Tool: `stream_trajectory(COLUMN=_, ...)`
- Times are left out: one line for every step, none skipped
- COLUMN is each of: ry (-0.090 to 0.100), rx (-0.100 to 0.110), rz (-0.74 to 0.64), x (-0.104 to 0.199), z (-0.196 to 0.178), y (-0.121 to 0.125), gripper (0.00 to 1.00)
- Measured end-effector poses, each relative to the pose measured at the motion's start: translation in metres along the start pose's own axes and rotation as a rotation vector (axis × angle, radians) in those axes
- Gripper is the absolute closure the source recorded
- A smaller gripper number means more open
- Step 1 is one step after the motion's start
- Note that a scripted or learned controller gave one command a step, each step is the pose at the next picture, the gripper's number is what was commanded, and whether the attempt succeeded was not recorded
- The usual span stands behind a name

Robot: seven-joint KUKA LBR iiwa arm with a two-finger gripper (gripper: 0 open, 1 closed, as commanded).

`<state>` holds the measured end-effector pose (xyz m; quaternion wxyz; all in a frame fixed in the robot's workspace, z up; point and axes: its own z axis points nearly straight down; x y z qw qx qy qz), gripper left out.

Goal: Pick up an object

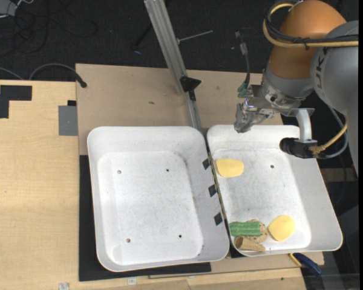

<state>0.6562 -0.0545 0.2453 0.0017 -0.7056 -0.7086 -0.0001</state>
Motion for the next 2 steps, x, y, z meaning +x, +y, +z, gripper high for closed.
stream_trajectory(ry=-0.001, rx=0.002, rz=0.001, x=0.052, z=0.015, y=-0.004, gripper=1.00)
stream_trajectory(ry=-0.001, rx=0.003, rz=0.001, x=0.105, z=0.026, y=-0.004, gripper=1.00)
